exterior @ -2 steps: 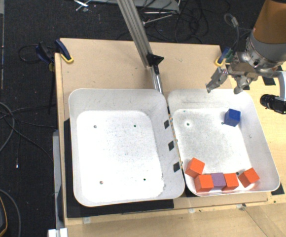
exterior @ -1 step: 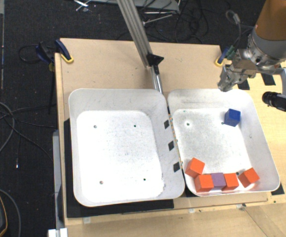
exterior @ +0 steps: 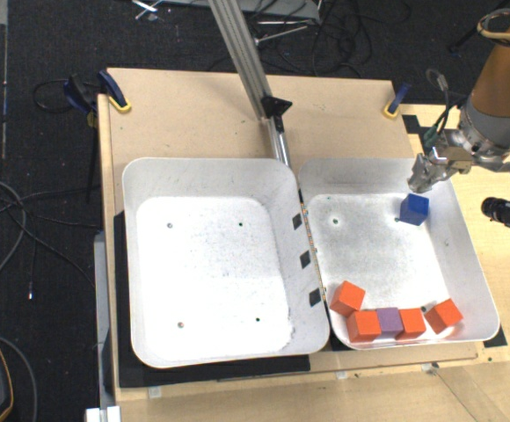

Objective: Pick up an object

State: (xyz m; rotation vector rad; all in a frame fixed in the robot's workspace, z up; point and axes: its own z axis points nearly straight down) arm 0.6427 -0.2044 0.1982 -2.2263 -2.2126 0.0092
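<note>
Hand (exterior: 424,176) poised just above and beside the blue cube (exterior: 414,209), apparently not gripping it; finger opening impossible to tell.

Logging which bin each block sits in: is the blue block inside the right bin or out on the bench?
Inside. The blue block rests on the right bin's white floor near its far corner, just below the gripper.
</note>
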